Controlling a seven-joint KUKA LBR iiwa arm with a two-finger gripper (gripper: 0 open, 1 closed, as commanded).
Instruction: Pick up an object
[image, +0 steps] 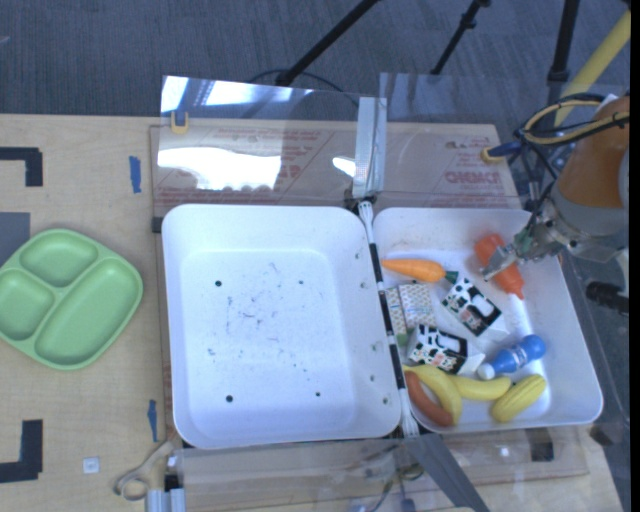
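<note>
The wooden table (90, 150) carries two white bins; the left bin (270, 310) is bare, with a green divided plate (65, 297) well apart to its left. The right bin (575, 390) holds an orange carrot (413, 268), two cow-patterned cartons (470, 303), a blue-capped bottle (512, 357) and yellow bananas (470, 388). The arm leans in from the right, and its gripper (508, 258) sits low over an orange toy (488, 246) near the bin's far right side; how far it is parted, I cannot tell.

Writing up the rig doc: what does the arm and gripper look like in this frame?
The arm shows a rounded orange section above a grey wrist, with yellow and dark cables looped over its top. The gripper is a small grey metal piece at its tip.
</note>
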